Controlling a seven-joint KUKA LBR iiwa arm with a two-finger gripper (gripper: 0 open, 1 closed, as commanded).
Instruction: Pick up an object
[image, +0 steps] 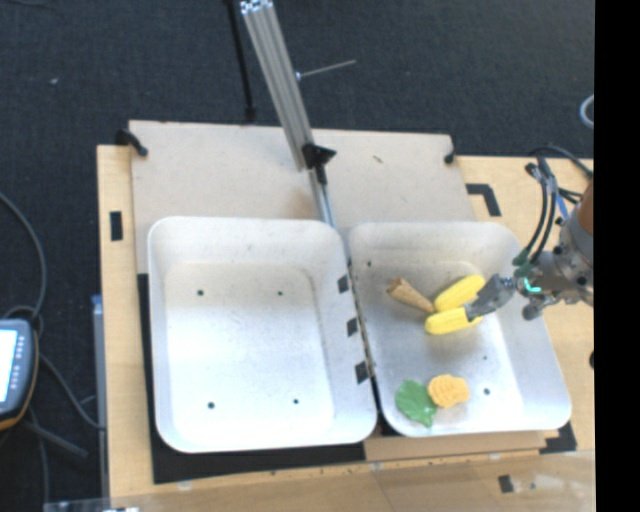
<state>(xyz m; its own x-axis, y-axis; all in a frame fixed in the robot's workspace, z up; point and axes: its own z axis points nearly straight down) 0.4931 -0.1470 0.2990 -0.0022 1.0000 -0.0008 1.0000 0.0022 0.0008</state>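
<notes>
While the lower frame shows the bench front edge, two white bins sit side by side above it. Left bin has its whole floor open. Right bin holds a green piece touching an orange piece near its lower rim, with clear floor around them. Higher up, mid-right, two yellow banana-like pieces lie close together, a tan cone-shaped piece just left of them. Gripper reaches in from the right edge, its tip at the yellow pieces; cannot tell if the claw is grasping. Upper frame: beige board, slanted aluminium pole, dark carpet.
</notes>
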